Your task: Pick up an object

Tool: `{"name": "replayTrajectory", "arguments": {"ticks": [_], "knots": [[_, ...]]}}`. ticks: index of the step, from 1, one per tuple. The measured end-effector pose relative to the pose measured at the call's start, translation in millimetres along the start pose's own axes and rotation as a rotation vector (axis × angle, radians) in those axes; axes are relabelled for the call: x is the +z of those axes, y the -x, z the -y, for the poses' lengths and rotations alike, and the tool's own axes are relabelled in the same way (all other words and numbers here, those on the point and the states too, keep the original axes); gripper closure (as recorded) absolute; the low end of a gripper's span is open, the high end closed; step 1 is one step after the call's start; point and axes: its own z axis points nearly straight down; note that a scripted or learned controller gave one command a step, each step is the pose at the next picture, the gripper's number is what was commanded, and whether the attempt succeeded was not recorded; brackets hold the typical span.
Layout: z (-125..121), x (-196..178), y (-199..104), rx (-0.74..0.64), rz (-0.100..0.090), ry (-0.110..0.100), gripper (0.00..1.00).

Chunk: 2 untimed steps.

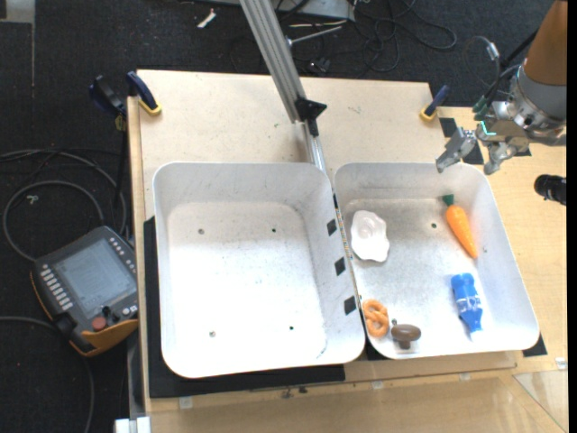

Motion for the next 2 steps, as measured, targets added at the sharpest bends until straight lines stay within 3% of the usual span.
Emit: {"name": "replayTrajectory", "arguments": {"ticks": [1,2], "knots": [[-1,-3,0,-0.002,0.002,0.004,0.0],[0,51,-11,-0.001,0.0,0.0,0.0]]}}
